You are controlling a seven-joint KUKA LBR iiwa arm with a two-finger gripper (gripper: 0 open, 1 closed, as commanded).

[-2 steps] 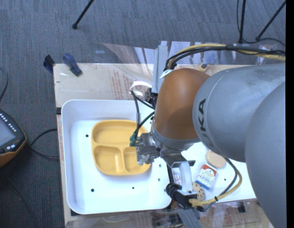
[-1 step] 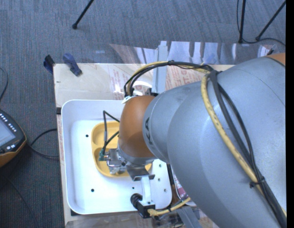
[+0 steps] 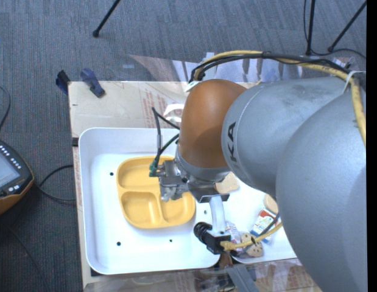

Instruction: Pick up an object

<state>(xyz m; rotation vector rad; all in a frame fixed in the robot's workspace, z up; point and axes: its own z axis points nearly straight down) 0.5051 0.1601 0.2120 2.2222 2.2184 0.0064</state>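
Yellow divided tray (image 3: 142, 194) in left bin (image 3: 97, 163), partly hidden by arm (image 3: 261, 157), claw (image 3: 171, 190) above it, grip unreadable.

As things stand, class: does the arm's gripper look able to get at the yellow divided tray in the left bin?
Probably yes. The gripper hangs right over the yellow divided tray's right edge, and nothing lies between them.

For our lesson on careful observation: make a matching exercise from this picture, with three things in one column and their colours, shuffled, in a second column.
Things:
1. divided tray in the left bin
2. band above the arm's wrist
3. clamp at the board's far left corner

Colours:
A. blue
B. yellow
C. orange

Pairs: 1-B, 2-C, 3-A
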